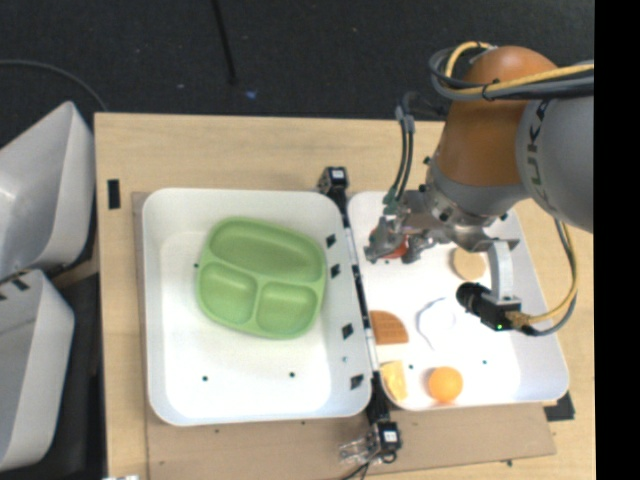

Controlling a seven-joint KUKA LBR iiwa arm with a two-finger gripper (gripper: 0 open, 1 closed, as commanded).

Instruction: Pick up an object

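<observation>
A: Lying nearest us, left to right: yellow wedge (pixel 394 379), orange ball (pixel 444 383).

B: And the gripper (pixel 392 240) is hovering at the right bin (pixel 520 368)'s far-left corner, possibly pinching something red; I can't tell. It's needing a centred, vertical descent.

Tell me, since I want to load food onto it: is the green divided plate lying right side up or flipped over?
Right side up. The green divided plate lies flat in the left bin, its three hollow compartments facing up.

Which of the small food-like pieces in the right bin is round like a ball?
The orange ball near that bin's front edge. The brown piece and the yellow piece beside it look flatter and wedge-shaped.
</observation>
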